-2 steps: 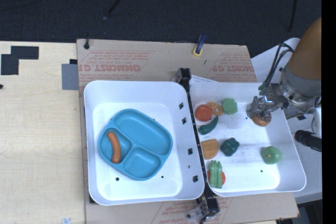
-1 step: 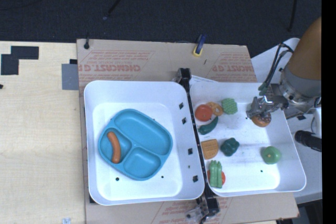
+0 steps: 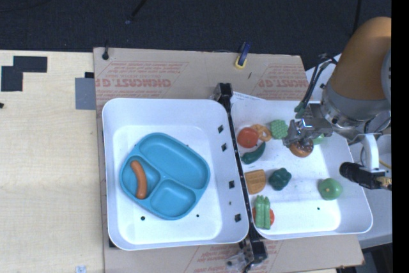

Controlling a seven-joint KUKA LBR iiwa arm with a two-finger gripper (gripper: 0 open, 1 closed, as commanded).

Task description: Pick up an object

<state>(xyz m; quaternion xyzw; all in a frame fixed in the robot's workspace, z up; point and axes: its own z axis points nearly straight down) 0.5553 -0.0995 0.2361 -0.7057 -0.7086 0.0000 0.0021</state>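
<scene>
My gripper (image 3: 300, 135) hangs low over the right bin (image 3: 350, 214), near its back middle. Directly under it lies a small brown-orange object (image 3: 302, 150), partly covered by the gripper. I cannot tell whether that object is being held. Other toy foods lie to its left: a red tomato (image 3: 246, 137), an orange ring (image 3: 262, 132), a light green piece (image 3: 278, 128) and a dark green curved vegetable (image 3: 254, 153).
Nearer the front of the right bin are an orange-brown slice (image 3: 255, 181), a dark green piece (image 3: 279, 178), a green apple (image 3: 330, 189) and a green-and-red item (image 3: 262, 211). The left bin (image 3: 121, 113) holds a blue divided plate (image 3: 185, 169) with a sausage (image 3: 138, 178).
</scene>
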